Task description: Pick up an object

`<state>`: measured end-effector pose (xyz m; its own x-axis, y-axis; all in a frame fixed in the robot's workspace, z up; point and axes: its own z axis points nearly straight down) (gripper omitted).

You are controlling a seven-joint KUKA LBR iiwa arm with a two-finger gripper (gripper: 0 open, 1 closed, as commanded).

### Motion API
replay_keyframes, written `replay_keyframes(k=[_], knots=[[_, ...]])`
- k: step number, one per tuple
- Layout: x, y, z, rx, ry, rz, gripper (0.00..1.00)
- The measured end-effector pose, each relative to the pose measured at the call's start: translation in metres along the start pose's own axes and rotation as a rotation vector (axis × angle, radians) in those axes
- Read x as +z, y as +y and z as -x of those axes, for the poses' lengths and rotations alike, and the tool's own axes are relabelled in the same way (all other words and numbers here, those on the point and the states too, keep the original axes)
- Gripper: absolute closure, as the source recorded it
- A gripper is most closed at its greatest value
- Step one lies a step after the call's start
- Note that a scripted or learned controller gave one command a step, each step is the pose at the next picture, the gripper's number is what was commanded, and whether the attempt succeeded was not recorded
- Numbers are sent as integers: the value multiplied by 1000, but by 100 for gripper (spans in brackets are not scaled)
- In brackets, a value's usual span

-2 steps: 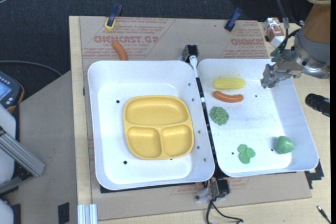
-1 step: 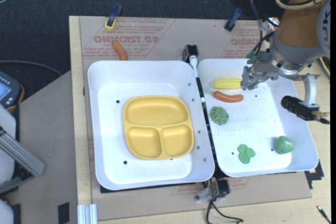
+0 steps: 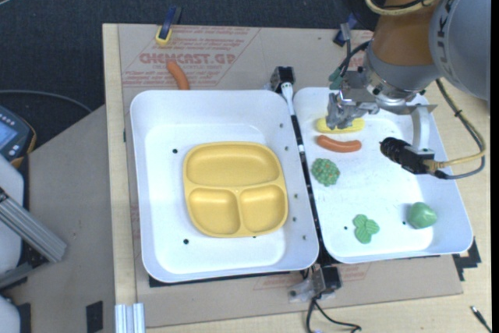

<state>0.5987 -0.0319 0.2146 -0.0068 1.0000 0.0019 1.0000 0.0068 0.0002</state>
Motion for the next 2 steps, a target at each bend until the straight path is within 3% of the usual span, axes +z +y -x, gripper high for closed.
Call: replay_keyframes(k=[1, 2], knots=[[-11, -7, -61, 0, 0, 1, 100], [-2, 1, -65, 6, -2, 1, 100]])
